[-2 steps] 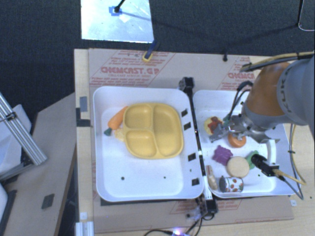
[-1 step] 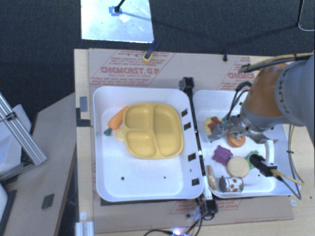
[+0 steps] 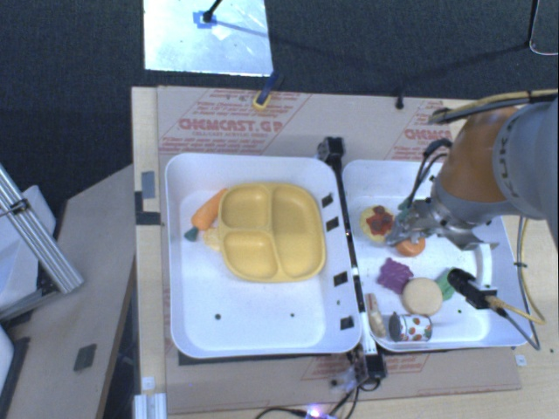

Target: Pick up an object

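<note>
My gripper (image 3: 404,232) is low in the right bin (image 3: 384,175), near its middle. It sits right over a small orange toy (image 3: 412,247), which peeks out just below it. A red and yellow round toy (image 3: 379,222) lies directly to its left. Nearer the front lie a purple grape bunch (image 3: 395,275), a beige round bun (image 3: 424,296) and a green piece (image 3: 449,282). A small can (image 3: 410,327) rests on its side at the bin's front edge.
The left bin (image 3: 188,321) holds a yellow divided plate (image 3: 266,232) with a toy carrot (image 3: 206,210) at its left edge. A black divider strip (image 3: 341,225) runs between the bins. A thin beige stick (image 3: 374,305) lies by the right bin's left wall.
</note>
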